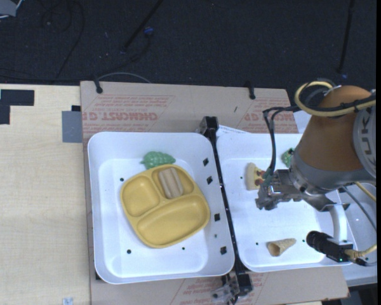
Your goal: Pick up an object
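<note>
My gripper [267, 199] hangs low over the middle of the right bin [241, 246], reaching in from the right. Just left of it lies a pale wedge-shaped piece [251, 175] with a bit of red at its edge, close to the gripper. A tan cone [280, 246] lies near the bin's front wall, below the gripper and apart from it. A small green thing [287, 157] peeks out from behind the arm at the back. I see nothing held in the gripper.
The left bin [108, 259] holds a yellow divided plate [168, 224] with a brown bread-like piece [171, 182] in its far compartment. A green leafy toy [157, 160] lies behind the plate. A black divider [219, 196] separates the bins.
</note>
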You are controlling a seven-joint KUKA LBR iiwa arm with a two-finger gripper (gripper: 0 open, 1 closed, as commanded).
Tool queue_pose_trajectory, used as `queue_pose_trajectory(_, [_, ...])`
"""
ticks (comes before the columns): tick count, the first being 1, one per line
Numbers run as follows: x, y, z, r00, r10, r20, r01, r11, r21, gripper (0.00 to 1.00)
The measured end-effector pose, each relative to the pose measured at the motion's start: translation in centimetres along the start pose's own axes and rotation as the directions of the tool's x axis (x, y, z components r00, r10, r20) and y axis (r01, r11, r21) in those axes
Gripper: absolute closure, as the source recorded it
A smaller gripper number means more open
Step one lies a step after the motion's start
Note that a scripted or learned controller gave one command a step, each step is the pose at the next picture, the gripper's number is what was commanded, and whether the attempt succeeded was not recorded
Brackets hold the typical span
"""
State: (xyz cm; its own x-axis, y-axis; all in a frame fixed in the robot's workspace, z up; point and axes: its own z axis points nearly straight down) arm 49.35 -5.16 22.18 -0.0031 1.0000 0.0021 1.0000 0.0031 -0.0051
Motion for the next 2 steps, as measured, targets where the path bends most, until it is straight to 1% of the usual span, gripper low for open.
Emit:
queue_pose_trajectory(1, [6.2, 0.2, 0.5, 1.000, -0.003, 0.000, 0.003, 1.000, 0.000, 1.00])
queue_pose_trajectory(2, [11.8, 1.0, 1.0, 1.000, -0.002, 0.000, 0.002, 1.000, -0.001, 1.00])
